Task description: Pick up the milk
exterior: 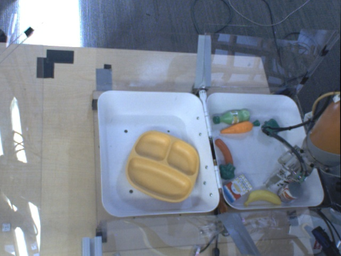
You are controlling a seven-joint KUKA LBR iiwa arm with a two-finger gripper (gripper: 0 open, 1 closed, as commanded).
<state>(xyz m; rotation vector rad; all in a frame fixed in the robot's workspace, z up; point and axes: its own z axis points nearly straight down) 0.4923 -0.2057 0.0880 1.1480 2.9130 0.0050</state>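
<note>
The milk [236, 188] is a small white carton with red and blue print. It lies on its side at the front left corner of the right bin [256, 156]. A yellow banana [262, 198] lies just to its right. My gripper [286, 176] hangs low over the front right part of the same bin, to the right of the milk and apart from it, above the banana's right end. The grey arm with its orange band [325, 135] comes in from the right edge. Nothing shows in the gripper.
The right bin also holds a green bottle [232, 116], a carrot [237, 127], a red sausage [225, 151], a dark green piece [228, 170], another green item [270, 125] and a small round item [288, 194] under the gripper. A yellow divided plate [162, 165] lies in the left bin [114, 143].
</note>
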